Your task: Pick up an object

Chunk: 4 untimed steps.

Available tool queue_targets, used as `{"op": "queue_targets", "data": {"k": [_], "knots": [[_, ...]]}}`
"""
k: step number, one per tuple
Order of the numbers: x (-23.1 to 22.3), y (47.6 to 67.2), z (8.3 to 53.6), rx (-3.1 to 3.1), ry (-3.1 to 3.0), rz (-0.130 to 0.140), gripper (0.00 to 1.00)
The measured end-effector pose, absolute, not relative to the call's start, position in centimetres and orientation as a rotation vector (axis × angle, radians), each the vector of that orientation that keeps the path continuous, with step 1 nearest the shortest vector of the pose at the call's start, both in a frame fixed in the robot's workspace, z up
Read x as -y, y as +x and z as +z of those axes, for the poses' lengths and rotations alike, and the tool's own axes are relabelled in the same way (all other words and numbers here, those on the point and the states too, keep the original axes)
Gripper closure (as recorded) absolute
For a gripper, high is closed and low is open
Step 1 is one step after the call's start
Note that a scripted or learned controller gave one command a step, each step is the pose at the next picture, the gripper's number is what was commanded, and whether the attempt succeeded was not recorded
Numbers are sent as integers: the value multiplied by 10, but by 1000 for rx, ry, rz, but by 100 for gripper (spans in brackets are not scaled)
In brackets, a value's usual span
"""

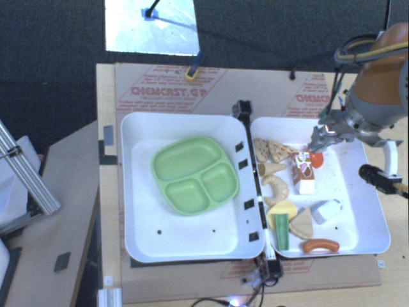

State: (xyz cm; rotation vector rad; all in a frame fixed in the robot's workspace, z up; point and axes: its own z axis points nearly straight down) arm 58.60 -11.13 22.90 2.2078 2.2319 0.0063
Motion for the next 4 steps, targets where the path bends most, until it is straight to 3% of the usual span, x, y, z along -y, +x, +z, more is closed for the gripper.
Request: {"op": "queue_targets", "data": {"k": [2,3,4], "knots": [[24,621,226,-2229,2210,4,100],[-19,649,235,-2230,2209,7,100],[-32,664,232,-2227,2212,4,100]]}}
